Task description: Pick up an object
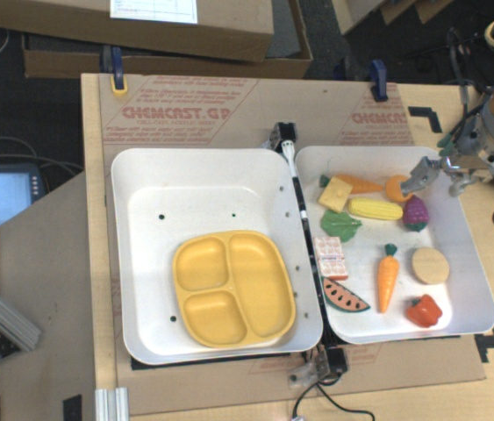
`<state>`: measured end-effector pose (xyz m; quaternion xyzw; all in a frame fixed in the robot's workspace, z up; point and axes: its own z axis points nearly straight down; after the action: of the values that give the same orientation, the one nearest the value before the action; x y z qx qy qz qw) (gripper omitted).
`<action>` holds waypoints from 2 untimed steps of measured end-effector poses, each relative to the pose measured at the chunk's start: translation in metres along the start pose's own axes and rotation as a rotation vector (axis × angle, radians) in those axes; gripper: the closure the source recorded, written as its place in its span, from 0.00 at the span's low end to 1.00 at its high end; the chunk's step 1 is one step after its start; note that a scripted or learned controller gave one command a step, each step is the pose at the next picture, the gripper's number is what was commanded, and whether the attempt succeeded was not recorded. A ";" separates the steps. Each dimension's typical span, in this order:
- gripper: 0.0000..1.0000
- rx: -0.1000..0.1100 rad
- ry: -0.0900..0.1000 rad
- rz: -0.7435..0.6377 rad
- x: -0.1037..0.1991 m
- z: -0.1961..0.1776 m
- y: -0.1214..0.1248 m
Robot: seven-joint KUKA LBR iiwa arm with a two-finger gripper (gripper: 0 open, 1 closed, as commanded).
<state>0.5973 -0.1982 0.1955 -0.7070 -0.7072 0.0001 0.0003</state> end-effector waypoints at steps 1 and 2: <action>0.00 0.003 0.009 -0.001 -0.016 0.115 0.000; 1.00 -0.002 0.000 -0.002 -0.018 0.100 0.001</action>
<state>0.5978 -0.2160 0.0959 -0.7063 -0.7079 -0.0006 -0.0002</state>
